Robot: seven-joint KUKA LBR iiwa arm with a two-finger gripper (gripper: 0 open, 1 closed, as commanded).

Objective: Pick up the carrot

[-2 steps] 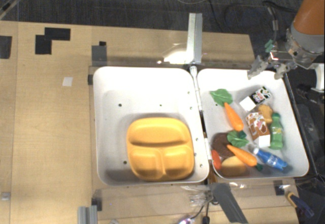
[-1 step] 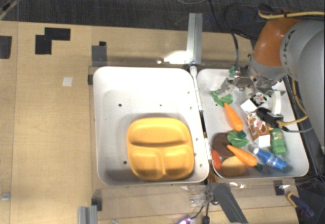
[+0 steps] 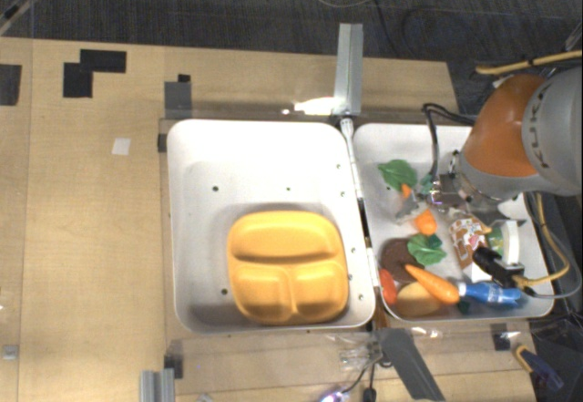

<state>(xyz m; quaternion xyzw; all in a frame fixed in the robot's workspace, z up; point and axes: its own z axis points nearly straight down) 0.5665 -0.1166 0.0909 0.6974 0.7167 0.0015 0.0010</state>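
On the table [image 3: 91, 254] stand two shallow white bins side by side. Nearest in the left bin [image 3: 196, 209] lies one yellow tray [image 3: 287, 265] with three compartments: two at its near side and one long one beyond them.

The right bin [image 3: 369, 145] is crowded at its near end. Along its near wall lie one tan rounded piece [image 3: 416, 302] and one blue item [image 3: 492, 294] on its side; what the blue item is cannot be told. One small red piece [image 3: 388, 286] sits at the near left corner. The carrot [image 3: 433, 283], the only long orange one, lies at a slant just above the tan piece, between the red piece and the blue item. One end reaches a dark brown round piece [image 3: 394, 256].

Just beyond the carrot is one green leafy piece [image 3: 425, 250], and to its right one patterned packet [image 3: 467, 236]. Farther on sits one small orange round piece [image 3: 425, 222]. A second green leafy piece [image 3: 398, 174] lies farther still, so two green pieces in all.

The pincer [image 3: 439, 195] hangs over the middle of the right bin, beyond the carrot and apart from it, near the small orange piece. Whether it is released or clenched cannot be told. The grey arm [image 3: 556, 131] with its orange band enters from the right.

Beyond the bins stands one metal post [image 3: 349, 67].
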